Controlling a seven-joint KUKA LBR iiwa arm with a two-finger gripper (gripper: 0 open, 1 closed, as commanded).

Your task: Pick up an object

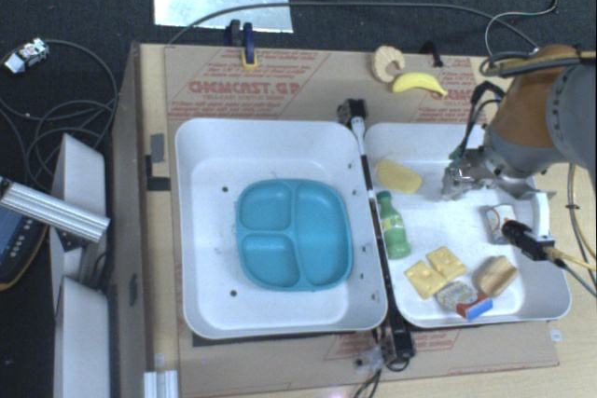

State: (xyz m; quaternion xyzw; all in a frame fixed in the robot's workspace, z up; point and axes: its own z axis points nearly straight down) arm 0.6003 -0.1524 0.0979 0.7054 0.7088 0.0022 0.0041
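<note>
My gripper hangs low over the upper middle of the right bin, with the grey arm and its orange band reaching in from the right. Just to its left a pale yellow block lies on the bin floor, a little apart from the gripper. A green bottle lies along the bin's left wall. Toward the front sit two yellow squares, a brown bread roll and a grey, red and blue piece. I see nothing held in the gripper.
The left bin holds a blue divided plate. Behind the bins, a banana and a beige ring lie on the cardboard. Cables run across the back and off the left side.
</note>
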